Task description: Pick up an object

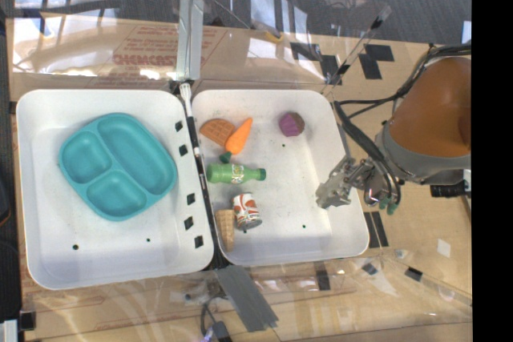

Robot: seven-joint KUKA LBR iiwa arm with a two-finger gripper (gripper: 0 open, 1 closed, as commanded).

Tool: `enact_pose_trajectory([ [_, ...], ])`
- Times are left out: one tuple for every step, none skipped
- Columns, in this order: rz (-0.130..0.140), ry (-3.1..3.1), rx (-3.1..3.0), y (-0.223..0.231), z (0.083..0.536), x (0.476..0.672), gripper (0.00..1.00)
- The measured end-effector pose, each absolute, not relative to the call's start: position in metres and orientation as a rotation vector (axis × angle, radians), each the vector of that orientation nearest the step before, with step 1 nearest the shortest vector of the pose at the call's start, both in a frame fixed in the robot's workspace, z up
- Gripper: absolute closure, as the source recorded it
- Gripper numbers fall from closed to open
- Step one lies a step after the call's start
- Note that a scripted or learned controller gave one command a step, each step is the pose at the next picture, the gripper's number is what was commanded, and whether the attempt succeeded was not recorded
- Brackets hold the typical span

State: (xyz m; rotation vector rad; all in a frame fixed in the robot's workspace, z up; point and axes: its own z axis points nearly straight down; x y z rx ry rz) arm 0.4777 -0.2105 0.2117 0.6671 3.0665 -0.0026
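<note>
1. Purple ball [291, 123] sits near the right bin's [321, 240] back wall
2. We can't tell how our gripper [337, 190] fingers stand
3. We should come straight down over it slowly

red print on cardboard [144, 52], illegible
</note>
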Motion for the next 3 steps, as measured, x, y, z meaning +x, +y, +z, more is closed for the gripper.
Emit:
enact_pose_trajectory([
  [0.0, 3.067, 0.68, -0.211, 0.209, 0.477, 1.0],
  [-0.002, 2.967, 1.022, -0.211, 0.258, 0.478, 1.0],
  [-0.001, 2.972, 1.026, -0.21, 0.23, 0.477, 1.0],
])
